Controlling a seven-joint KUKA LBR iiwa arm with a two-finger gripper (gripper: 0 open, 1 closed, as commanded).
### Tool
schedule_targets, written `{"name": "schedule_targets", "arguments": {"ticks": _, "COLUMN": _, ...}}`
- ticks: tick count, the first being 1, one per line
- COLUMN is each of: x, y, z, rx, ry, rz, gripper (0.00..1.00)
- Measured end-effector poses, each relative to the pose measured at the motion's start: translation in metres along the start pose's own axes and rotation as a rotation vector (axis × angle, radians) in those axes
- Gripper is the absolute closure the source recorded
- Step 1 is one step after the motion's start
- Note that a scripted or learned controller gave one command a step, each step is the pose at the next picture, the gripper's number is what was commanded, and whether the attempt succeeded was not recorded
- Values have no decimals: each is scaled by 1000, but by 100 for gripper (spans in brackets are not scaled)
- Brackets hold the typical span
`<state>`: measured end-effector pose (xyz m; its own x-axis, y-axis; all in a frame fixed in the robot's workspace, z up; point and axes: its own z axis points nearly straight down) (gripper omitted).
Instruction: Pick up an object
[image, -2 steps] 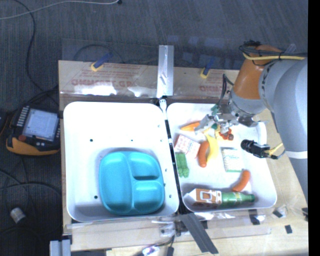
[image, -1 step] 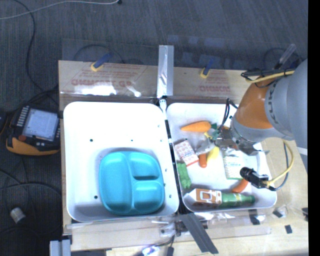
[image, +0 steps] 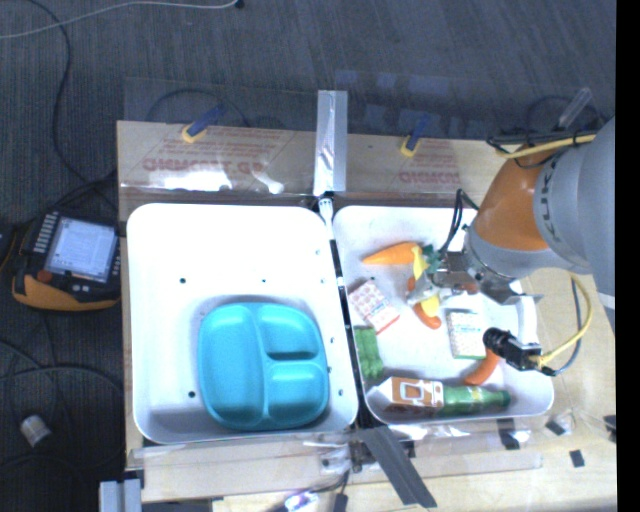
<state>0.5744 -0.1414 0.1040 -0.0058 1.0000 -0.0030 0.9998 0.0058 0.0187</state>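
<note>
One claw (image: 432, 272) hangs low in the right bin (image: 345, 235), among a huddle of small toys near the bin's middle; whether its fingers are wide or narrow cannot be told from this height, and nothing can be seen between them. A smooth orange carrot (image: 392, 254) with a green top lies just left of the claw, pointing toward the divider. Below the claw sit a small yellow piece and an orange one (image: 428, 318), too small to name. A flat packet (image: 371, 304) printed in red and white rests left of them, its writing unreadable. A green, leafy-looking piece (image: 368, 353) lies along the bin's left wall. A pale card (image: 463, 333) with a green edge lies to the right. A green bottle (image: 450, 397) with a brown-and-orange label lies on its side against the near wall, lettering too blurred to read; a second orange carrot (image: 482, 371) tilts just above it. The grey arm (image: 570, 205) with its orange band enters from the right. In the left bin (image: 160, 240) rests a glossy turquoise tray (image: 262, 365), rounded, split into three compartments.
</note>
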Motion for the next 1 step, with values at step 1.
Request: {"name": "schedule_targets", "arguments": {"ticks": 1, "x": -32, "y": 30, "z": -150, "rx": 20, "ry": -1, "rz": 9, "gripper": 100}}
